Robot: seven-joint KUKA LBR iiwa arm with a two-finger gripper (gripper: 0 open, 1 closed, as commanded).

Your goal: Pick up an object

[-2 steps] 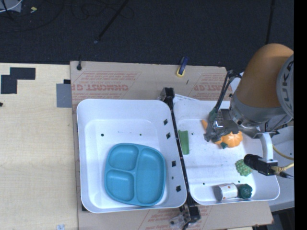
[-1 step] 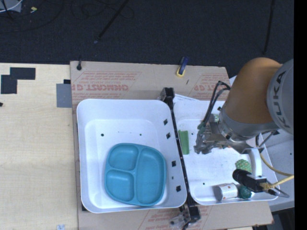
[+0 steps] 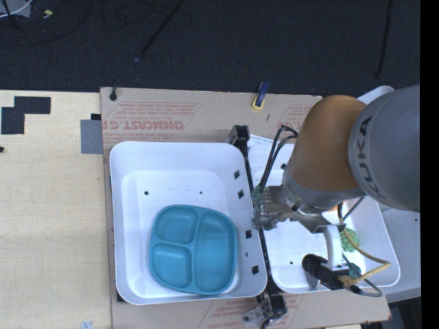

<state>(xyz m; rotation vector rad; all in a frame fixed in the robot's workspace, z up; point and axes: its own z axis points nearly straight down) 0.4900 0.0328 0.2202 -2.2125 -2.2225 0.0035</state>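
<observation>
Two shallow white bins are set side by side on a sheet of brown cardboard (image 3: 171, 118) (red lettering is printed across it), which is laid on a pale wooden bench (image 3: 48, 218). In the left bin (image 3: 137, 177) a teal divided plate (image 3: 194, 249) with three compartments is laid flat toward the bin's near right corner, close to the near wall and the right wall. The right bin (image 3: 291, 256) is largely covered by the grey arm (image 3: 387, 149), whose orange band (image 3: 329, 142) is turned toward the bins. The gripper (image 3: 266, 214) is placed at the right bin's left edge, just beside the wall between the bins and apart from the plate; whether it is spread or pressed together cannot be told. A blue and yellow clamp (image 3: 260, 96) is fixed at the cardboard's far edge. Black patches (image 3: 27, 110) and a grey patch (image 3: 90, 136) are marked on the bench near its far left. Beyond the bench's far edge, dark carpet (image 3: 274, 33) is crossed by black cables (image 3: 161, 22).
</observation>
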